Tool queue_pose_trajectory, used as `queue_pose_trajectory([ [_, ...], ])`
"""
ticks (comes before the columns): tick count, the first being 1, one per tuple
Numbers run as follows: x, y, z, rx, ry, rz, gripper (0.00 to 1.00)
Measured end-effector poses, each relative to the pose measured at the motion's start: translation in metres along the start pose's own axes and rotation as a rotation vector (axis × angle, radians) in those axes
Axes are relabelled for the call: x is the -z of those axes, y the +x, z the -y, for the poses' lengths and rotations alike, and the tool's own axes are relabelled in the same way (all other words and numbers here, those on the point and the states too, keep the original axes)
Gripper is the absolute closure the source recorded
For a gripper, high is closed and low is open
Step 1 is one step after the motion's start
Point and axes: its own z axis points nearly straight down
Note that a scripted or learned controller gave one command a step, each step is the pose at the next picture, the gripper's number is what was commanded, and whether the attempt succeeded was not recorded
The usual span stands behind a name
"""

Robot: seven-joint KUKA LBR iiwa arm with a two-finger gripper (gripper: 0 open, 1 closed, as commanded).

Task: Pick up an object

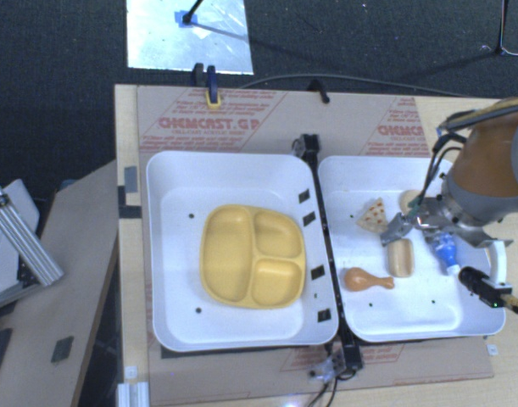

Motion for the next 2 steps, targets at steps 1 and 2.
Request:
queue_pose_trajectory([
  [1,-0.052,0.001,0.0,0.0,0.0,-0.001,0.0],
  [2,-0.039,0.0,-0.001,0.001,-0.005,0.001,1.0],
])
